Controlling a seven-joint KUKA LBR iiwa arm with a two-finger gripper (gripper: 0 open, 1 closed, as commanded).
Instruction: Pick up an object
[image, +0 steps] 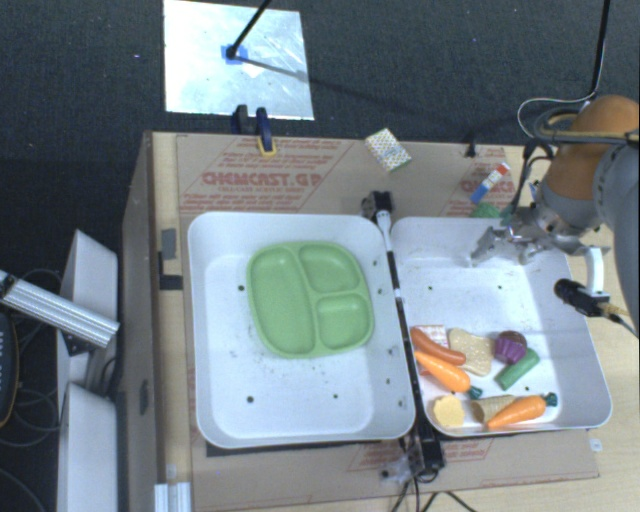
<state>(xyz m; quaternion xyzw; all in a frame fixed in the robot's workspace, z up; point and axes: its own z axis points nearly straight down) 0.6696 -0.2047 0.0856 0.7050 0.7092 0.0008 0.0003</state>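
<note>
Orange, tan, purple and green toy foods lie heaped in the near corner of the right bin (470, 300): two carrots (440, 362) by the divider, a third carrot (520, 409) at the front wall, a cracker-like slab (472, 350), a purple piece (510, 347), a green stick (518, 371) and a yellow round (449, 411). None of them touches me. My claw (500, 243) hangs over the far edge of that same bin, well apart from the pile, its metal fingers spread wide with nothing between them. The left bin (225, 400) holds a pale green divided plate (310, 298). Both bins sit on the cardboard-topped bench (260, 175).
</note>
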